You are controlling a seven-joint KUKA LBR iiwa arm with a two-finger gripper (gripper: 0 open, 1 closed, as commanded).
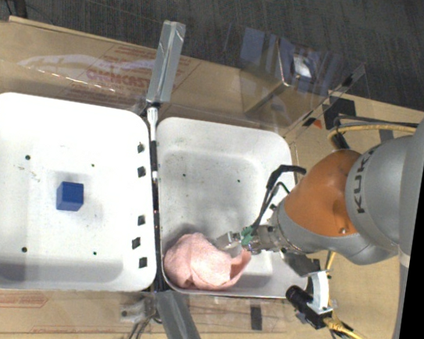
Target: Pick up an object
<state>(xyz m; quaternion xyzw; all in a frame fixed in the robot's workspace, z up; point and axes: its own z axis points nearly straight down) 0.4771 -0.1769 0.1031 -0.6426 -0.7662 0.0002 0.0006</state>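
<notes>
Pink cloth (202, 263), soft and crumpled, lies bunched in the lower part of the right bin (223, 147), pressed up near that bin's bottom wall, low in the middle of the frame. Right at its upper right edge sits the pincer (239, 241), down low in the bin and touching or just beside the cloth's folds. How far it stands open, I cannot tell from this angle, and whether any cloth is caught in it is not clear either. Behind it, the arm (365, 203) comes in from the right side of the frame, orange band above the wrist, grey body beyond. Over in the left bin (14, 119), well apart from all this, a small blue cube (71, 196) rests near the centre. Both bins sit side by side on the brown tabletop (71, 57).
</notes>
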